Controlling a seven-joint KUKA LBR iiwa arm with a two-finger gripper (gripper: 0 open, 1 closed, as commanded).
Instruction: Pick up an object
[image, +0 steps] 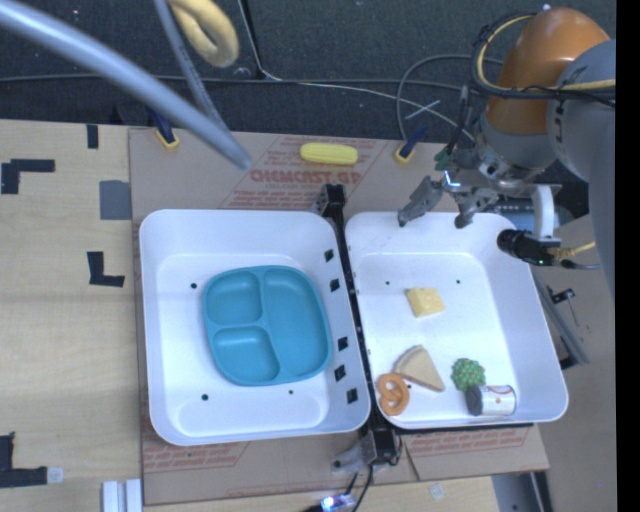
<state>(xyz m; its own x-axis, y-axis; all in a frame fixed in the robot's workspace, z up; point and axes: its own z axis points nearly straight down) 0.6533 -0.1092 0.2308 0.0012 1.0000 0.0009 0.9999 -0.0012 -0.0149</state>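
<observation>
Right bin (520, 300): cheese cube (425, 301) lies below open gripper (440, 213).

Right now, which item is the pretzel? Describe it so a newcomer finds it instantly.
Take the right bin, the one without the blue tray. Go to its near-left corner, by the divider between the bins. The pretzel is the small orange-brown knotted loop there, touching the tan wedge; nothing else has holes through it.
</observation>
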